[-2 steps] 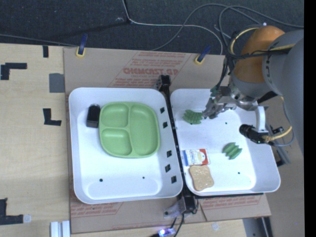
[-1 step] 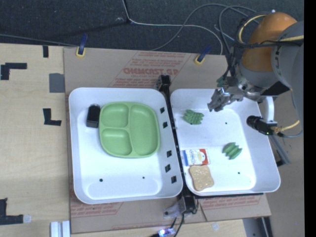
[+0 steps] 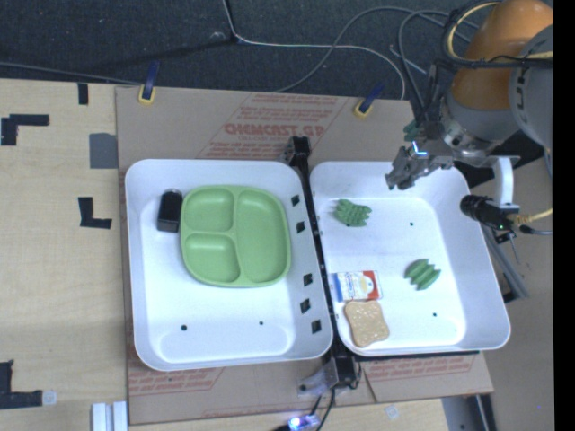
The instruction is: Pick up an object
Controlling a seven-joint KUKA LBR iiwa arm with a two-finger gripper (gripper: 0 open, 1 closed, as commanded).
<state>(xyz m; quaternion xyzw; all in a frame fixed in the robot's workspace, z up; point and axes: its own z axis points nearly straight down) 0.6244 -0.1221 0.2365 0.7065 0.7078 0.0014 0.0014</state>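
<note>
You see two smooth white bins; the right bin (image 3: 449, 241) holds a knobbly green piece (image 3: 353, 213), a ridged green pod (image 3: 421, 274), a flat carton (image 3: 356, 285) and a toast slice (image 3: 367, 322); the gripper (image 3: 403, 174) hovers at its far rim, grasp unclear.

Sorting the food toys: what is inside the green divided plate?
The green divided plate shows three bare compartments, nothing in them. A black block lies beside its left edge. The bin floor beneath is covered.
</note>
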